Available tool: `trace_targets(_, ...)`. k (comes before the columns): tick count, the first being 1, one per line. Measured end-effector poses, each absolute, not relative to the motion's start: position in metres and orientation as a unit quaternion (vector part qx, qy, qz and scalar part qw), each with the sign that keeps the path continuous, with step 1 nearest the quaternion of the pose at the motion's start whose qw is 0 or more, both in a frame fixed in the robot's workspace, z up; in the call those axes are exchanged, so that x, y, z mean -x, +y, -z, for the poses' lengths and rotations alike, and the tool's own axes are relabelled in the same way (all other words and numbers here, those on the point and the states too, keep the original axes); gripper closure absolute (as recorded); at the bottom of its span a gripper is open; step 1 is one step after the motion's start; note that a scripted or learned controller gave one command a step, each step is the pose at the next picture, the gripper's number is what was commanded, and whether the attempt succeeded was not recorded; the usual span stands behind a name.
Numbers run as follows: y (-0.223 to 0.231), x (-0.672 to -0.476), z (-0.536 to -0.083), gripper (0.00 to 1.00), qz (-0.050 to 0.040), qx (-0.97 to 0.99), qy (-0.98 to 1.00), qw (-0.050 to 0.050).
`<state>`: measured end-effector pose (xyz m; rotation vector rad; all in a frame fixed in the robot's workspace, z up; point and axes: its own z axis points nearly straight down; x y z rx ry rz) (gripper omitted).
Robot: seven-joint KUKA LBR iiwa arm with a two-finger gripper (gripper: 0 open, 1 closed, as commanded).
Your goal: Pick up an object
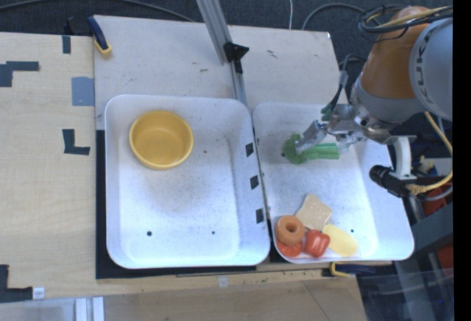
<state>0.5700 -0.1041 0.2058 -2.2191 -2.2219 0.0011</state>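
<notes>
On the counter, the left bin [118,187] holds a yellow bowl [161,138]; in the right bin [383,238] a green object [313,152] lies near the middle, with the gripper [318,134] low at its upper edge. Whether its fingers are spread or pinching it, I cannot tell. Judging from this, straddle the green piece squarely before closing, then lift straight, clear of the toy foods [313,231] nearer the front rim

Yellow bowl [161,138] in white left bin [118,187]. Right bin [383,227], also white: green toy [313,151], tan slice [315,212], orange ring [290,228], red piece [316,242], yellow piece [341,239].
</notes>
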Motion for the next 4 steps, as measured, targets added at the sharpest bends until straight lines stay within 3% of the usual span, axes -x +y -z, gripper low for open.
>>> trace_targets(3,0.049,-0.54,-0.229,1.0,-0.0004,0.705,-0.71,0.002)
trace_targets(4,0.095,-0.542,-0.23,1.0,-0.0005,0.705,-0.71,0.001)
